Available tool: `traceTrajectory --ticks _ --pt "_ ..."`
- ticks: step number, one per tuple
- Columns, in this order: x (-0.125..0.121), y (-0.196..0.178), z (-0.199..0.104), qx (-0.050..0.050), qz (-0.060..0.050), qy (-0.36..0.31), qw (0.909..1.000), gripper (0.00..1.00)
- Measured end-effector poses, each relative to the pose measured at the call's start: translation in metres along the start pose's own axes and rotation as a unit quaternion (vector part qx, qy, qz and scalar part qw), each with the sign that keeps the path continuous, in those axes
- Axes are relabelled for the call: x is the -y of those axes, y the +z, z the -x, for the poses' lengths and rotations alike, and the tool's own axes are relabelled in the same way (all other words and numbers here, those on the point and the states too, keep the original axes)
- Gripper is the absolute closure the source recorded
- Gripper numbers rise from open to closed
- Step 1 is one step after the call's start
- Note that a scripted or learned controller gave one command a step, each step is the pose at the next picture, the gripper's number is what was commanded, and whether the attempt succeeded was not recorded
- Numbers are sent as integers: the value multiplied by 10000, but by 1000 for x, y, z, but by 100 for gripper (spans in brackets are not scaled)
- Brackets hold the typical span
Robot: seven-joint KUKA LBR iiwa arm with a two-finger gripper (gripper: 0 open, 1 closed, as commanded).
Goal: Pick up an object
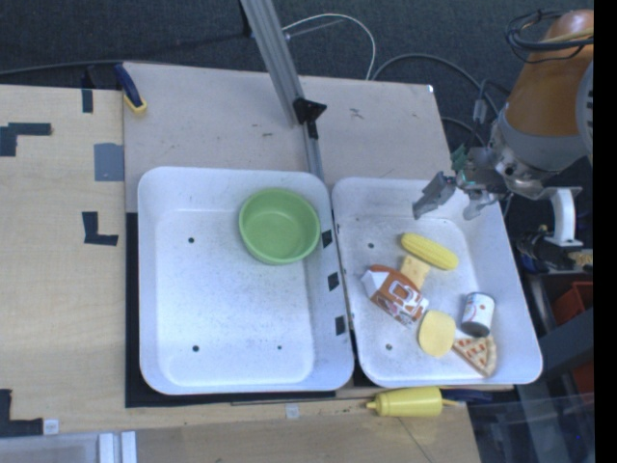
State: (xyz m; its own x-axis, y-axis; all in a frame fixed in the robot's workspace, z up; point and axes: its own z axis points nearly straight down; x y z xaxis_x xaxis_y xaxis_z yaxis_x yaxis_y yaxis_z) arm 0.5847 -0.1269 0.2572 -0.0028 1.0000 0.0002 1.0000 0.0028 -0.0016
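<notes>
The grey arm point(549, 95) with its orange band reaches in from the right, and its claw point(451, 199) hangs over the upper edge of the right bin point(386, 355). The two fingers stand spread apart, one toward the left and one toward the right, with nothing between them, so the claw is released and carries no object.

The things to be picked lie lower in the right bin, apart from the claw. Nearest to it is a yellow corn cob point(430, 252), lying at a slant just below the fingers but not touching them. Below and left of the cob sits a small orange and white carton point(394, 294), tilted, with a pale yellow wedge point(415, 271) just beside its upper right. A round yellow piece point(436, 334) lies lower, near the bin's bottom wall. To its right is a small silver can point(476, 311) on its side, and just below the can is a waffle-patterned slice point(476, 354) in the bottom right corner.

The left bin point(193, 355) holds a green bowl point(280, 225), upright, near its upper right corner, close to the wall shared with the right bin.

On the desk point(193, 123), a yellow bottle point(409, 402) lies on its side just in front of the right bin, outside it. A grey metal pole point(275, 46) slants down from the top toward the gap between the bins. A small blue and yellow clamp point(130, 90) sits at the desk's upper left edge.
</notes>
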Motion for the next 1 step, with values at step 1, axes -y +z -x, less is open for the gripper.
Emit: traceTrajectory --ticks 1 --pt "0 0 0 -1 1 1 10000 0"
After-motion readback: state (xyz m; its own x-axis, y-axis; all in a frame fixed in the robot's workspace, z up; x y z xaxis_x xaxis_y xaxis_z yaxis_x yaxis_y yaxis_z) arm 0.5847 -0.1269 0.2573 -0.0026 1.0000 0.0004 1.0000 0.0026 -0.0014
